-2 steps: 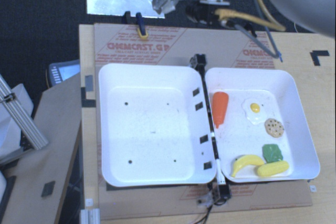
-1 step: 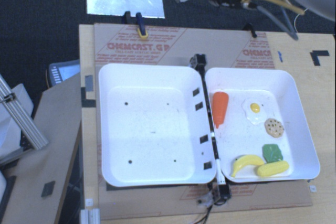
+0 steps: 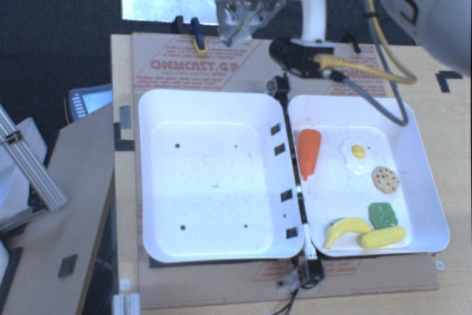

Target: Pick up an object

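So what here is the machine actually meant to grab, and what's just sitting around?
Part of the job:
- claw
- carrot
- fried egg
- cookie
- green piece
- banana
- yellow piece
- right bin holding them

Just lying about:
- left bin
- yellow clamp
- cables

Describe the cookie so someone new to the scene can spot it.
Start at the right-hand white bin, which holds the toy food. Look along its right side, just below the fried egg and above the green piece. The cookie is the small round tan disc with dark specks.
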Robot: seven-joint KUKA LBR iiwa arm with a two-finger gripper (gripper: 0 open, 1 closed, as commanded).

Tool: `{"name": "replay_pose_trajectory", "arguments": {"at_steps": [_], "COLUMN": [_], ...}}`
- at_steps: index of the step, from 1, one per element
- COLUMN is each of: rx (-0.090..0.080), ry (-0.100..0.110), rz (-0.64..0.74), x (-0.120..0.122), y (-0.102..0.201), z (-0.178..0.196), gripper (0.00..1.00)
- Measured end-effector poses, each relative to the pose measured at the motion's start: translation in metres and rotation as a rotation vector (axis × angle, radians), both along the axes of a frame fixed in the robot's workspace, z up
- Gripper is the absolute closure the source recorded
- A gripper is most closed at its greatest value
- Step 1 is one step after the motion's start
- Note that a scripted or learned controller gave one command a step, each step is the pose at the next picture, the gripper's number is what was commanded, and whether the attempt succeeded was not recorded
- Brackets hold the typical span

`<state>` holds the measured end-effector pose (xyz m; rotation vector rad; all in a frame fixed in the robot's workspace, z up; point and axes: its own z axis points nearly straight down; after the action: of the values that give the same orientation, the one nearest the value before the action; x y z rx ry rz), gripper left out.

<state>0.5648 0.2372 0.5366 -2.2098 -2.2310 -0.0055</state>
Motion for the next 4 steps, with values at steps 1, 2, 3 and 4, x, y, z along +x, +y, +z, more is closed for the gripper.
{"name": "replay_pose_trajectory", "arguments": {"at_steps": [1,2,3,4], "rx": [-0.004,-0.003,-0.003,-0.004], "ry": [0.0,-0.001,-0.001,-0.002], "rz": [-0.012,-0.006,-0.005,-0.012], "x": [0.056,0.065,0.077,0.105], "y": [-0.028,-0.012,-0.003,-0.04], "z": [-0.002,-0.001,-0.002,-0.001], "gripper": [1.0,1.0,1.0,1.0]}}
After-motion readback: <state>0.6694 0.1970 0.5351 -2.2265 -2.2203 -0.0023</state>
